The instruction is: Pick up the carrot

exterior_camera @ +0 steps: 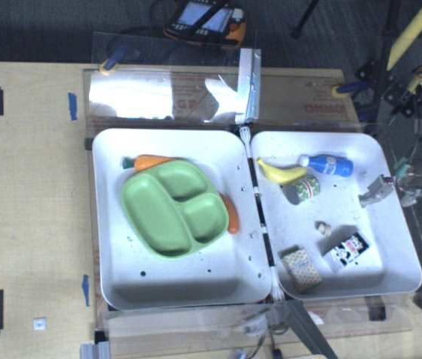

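The carrot (pixel 153 161), orange with a green stem end, lies at the back left of the left bin (pixel 114 275), partly tucked under the rim of a green divided plate (pixel 175 208). A second orange piece (pixel 231 215) peeks out from under the plate's right edge. I cannot tell whether it belongs to the same carrot. My gripper (pixel 376 191) hangs at the right rim of the right bin (pixel 390 275), far from the carrot and with nothing visibly in it.
The right bin holds a banana (pixel 281 173), a blue bottle (pixel 328 164), a small can (pixel 303 188), a black-and-white box (pixel 348 250), a tan block (pixel 301 268) and a tiny object (pixel 322 229). A ridge (pixel 260 215) divides the bins.
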Robot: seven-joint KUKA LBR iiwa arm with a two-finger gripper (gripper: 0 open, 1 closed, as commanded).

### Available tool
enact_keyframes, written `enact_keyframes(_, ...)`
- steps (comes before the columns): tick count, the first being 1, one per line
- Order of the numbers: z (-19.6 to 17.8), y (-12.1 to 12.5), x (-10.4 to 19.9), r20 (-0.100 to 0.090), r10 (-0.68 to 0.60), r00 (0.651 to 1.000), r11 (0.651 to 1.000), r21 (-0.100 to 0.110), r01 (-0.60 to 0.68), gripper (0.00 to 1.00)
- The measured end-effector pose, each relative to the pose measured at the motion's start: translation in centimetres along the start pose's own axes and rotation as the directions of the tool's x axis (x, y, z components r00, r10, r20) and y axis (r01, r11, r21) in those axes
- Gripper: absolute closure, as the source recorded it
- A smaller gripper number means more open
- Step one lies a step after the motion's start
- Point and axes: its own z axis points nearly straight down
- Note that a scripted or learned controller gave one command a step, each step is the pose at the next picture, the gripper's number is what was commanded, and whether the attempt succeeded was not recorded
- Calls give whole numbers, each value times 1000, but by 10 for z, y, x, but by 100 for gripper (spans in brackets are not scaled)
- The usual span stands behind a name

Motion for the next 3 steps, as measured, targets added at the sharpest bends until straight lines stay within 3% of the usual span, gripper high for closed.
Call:
enact_keyframes(1, 105, 8, -5, -9, -190, 982, 982, -6, 190, 0)
enact_keyframes(2, 62, 90, -15, 5, -386, 922, 922, -5, 386, 0)
enact_keyframes(3, 112, 132, -10, -11, -584, 812, 812, 3, 584, 0)
